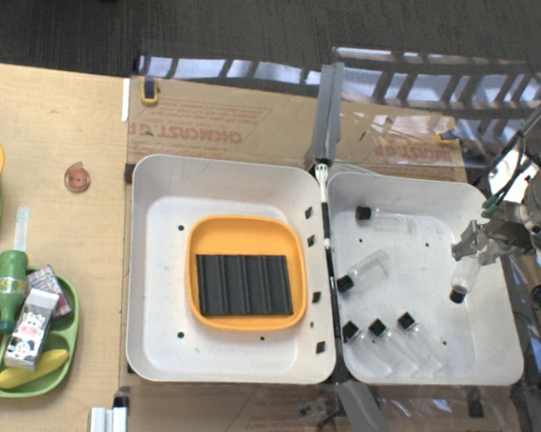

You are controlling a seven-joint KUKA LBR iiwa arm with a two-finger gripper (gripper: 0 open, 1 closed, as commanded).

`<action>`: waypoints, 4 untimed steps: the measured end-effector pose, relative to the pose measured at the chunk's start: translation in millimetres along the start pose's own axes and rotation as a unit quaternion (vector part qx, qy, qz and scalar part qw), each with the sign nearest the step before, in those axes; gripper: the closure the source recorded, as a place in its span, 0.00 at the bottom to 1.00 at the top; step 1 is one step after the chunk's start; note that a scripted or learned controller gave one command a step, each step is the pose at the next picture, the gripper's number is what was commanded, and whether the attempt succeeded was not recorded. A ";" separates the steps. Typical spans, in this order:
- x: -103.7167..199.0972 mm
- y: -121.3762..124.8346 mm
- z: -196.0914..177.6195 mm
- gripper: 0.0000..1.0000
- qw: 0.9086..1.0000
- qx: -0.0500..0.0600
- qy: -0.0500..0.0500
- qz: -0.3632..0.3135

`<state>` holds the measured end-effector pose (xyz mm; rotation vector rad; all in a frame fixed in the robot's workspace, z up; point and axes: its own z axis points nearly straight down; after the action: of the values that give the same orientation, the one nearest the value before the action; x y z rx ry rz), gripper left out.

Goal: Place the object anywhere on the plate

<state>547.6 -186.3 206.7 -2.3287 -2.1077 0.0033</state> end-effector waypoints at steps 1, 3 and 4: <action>-7.3 59.0 -41.9 1.00 0.999 -0.001 0.000 -0.050; -24.0 114.3 -222.7 1.00 0.968 -0.001 -0.001 -0.251; -24.5 114.8 -234.7 1.00 0.916 -0.002 -0.001 -0.401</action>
<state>659.9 -221.9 441.3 -1.2888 -2.8682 0.0015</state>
